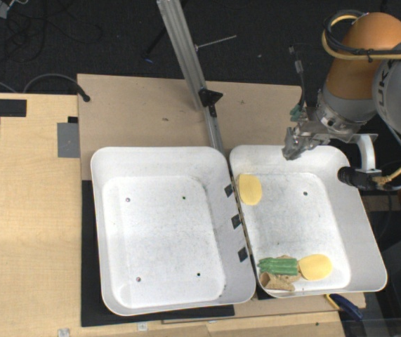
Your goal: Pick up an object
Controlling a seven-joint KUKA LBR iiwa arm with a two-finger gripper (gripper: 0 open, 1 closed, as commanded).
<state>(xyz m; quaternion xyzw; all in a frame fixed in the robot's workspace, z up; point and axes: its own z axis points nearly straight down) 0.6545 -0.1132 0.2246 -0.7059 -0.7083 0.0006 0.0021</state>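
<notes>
Jaws hang at the end of the arm [355,83], pointing down over the far rim of the right bin [360,244], a little toward the counter's right edge from the middle of that rim. They are too small and dark here to tell whether they stand open or closed.

Two shallow white bins lie side by side on the counter [137,111], the left bin [99,188] and the right one, with their long walls meeting. Three black clips [235,221] sit in a row along that seam.

Four loose things lie in the right bin: two yellow, one green, one tan. The far yellow piece [250,189] lies alone against the wall next to the seam, in the half toward the counter's far edge. It is the nearest of the four to the jaws but apart from them. The other three are gathered in the bin's corner at the seam, toward the counter's near edge. The green piece [279,265] lies lengthwise, and the near yellow piece [315,266] is just beside it on the side of the counter's right edge. The tan piece [279,281] touches the green one and lies against the near wall.

Four small dark dots [184,198] mark the left bin's floor. One metal rail [186,55] slants up from the far end of the seam, past the counter's far edge.
</notes>
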